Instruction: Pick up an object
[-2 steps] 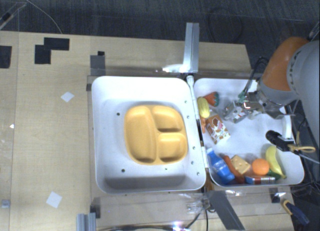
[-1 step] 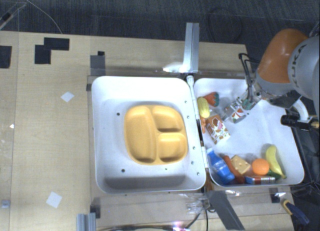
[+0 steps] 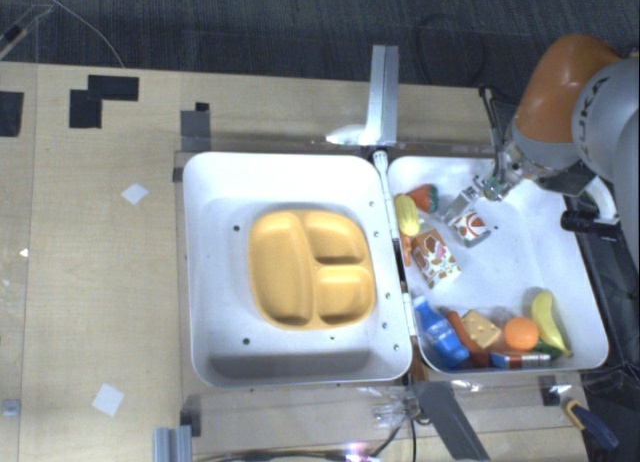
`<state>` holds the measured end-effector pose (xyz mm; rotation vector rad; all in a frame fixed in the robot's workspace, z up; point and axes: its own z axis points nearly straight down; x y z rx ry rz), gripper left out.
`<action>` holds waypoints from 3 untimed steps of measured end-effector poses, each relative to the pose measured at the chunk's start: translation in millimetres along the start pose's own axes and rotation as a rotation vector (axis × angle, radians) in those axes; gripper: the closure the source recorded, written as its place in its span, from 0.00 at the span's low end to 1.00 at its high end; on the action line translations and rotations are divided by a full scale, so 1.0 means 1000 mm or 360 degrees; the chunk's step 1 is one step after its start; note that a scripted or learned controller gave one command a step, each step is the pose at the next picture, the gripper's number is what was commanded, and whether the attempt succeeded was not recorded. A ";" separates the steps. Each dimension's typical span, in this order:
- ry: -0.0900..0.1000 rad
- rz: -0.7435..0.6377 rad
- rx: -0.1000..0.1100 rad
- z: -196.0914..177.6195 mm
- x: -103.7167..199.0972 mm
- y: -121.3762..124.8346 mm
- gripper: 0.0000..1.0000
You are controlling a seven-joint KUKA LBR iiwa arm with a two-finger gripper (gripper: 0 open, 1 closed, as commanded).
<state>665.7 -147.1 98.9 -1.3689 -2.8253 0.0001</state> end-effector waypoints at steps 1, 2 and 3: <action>-0.0019 -0.0218 -0.0011 -0.028 -0.003 -0.051 0.00; -0.0059 0.0054 -0.0013 0.005 0.051 0.007 0.00; 0.0003 0.0403 0.0004 0.011 0.042 0.037 0.00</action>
